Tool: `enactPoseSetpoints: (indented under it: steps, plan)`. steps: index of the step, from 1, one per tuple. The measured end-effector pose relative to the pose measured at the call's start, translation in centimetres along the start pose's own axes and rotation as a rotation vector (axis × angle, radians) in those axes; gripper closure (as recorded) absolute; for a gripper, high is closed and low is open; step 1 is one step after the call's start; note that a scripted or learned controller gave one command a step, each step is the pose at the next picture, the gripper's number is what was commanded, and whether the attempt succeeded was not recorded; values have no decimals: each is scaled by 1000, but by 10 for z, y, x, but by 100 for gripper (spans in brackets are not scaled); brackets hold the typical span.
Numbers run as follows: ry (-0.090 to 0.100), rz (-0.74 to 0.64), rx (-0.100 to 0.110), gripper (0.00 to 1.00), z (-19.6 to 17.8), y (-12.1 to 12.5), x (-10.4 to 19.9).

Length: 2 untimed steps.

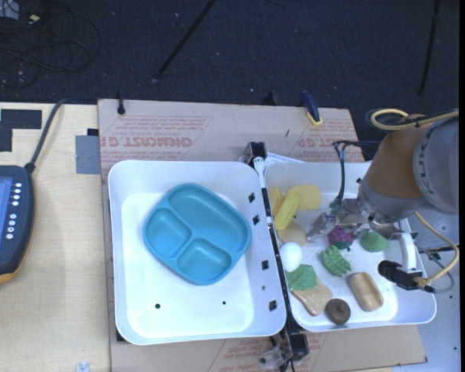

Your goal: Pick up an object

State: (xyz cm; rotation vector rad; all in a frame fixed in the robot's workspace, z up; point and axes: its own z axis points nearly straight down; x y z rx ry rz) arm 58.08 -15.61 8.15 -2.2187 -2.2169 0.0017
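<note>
Camera view: gripper (331,227) low in right bin (418,312), fingers' state cannot tell, nothing seen held. Purple toy (341,235) just beside tip, likely target; green ball (373,242) next right. Judged light, hard plastic, smooth, may slip; grip across widest middle. Corn (287,208), white egg (291,254), leafy green piece (335,261) near. Blue tray (196,232) in left bin (132,285).

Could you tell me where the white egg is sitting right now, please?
The white egg lies in the right bin, close to its left wall, just below the corn cob and above a green leafy piece.
</note>
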Motion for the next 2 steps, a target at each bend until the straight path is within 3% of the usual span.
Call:
enactPoseSetpoints:
  steps: [1, 2]
  plan:
    - [-1, 3, -3, 100, -17, 2, -3]
    - [-2, -7, -13, 100, -115, 33, 52]
